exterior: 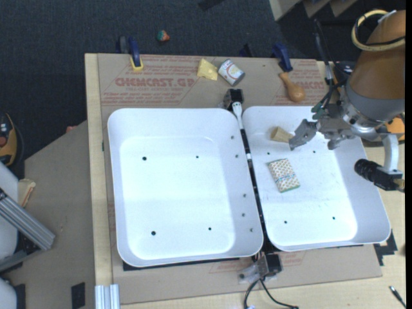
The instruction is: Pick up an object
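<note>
In the right bin (360, 227) lie two small things: a tan block (280, 134) near the far left corner and a patterned box (284, 174) in the middle left. My gripper (317, 140) hangs over the bin's far part, just right of the tan block and apart from it. It is open, with nothing between its fingers (301, 135). The patterned box lies below and left of the gripper.
The left bin (122, 172) sits beside the right one. On the board behind the bins lie a yellow wedge (207, 70), a small white box (231, 71) and a wooden pear-shaped piece (293, 89). Blue clamps (135, 54) hold the board's far edge.
</note>
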Controlling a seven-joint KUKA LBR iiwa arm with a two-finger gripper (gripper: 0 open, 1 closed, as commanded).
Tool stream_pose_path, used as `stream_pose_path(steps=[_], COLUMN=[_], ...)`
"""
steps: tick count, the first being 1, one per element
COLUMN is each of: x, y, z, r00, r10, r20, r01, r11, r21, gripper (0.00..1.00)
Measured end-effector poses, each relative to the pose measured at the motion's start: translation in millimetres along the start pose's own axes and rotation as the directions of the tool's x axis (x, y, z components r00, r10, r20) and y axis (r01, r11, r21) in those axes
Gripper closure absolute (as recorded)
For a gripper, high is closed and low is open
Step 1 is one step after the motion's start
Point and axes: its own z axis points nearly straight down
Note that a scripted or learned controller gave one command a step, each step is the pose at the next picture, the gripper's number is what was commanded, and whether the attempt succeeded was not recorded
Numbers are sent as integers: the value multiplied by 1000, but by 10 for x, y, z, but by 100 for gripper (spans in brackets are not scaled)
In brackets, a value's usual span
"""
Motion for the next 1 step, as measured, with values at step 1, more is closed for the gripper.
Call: stream_pose_path(steps=[1], x=[1], y=[7], z=[-109], r00=[1000], r10=[-1], r20=[1], r01=[1], r11=[1000], r21=[-3], gripper=[100])
